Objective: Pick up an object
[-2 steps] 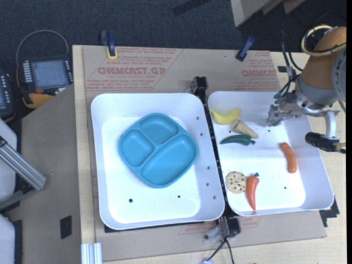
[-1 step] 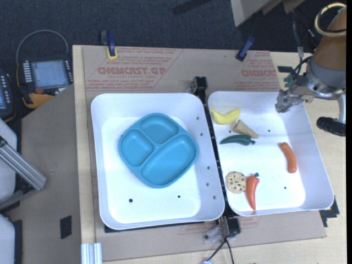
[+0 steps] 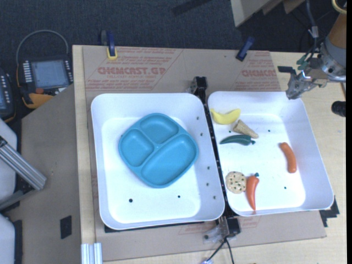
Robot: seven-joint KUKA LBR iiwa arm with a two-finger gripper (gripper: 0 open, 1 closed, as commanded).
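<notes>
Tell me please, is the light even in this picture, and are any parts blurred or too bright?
In the camera view, light is fairly even; the white bins look bright but keep detail, the blue divided plate casts little shadow, and the gripper at the upper right looks slightly soft.

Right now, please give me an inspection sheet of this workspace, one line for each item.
Surface: bench with two white bins, left bin and right bin.
Job's things: in right bin, banana, wedge, green pepper, sausage, cookie, carrot.
Clutter: blue divided plate in left bin.
Grippers: gripper above right bin's far right corner, holding nothing seen.
Cables: cable at bench's near edge.
Surroundings: handheld pendant left of bench.
</notes>
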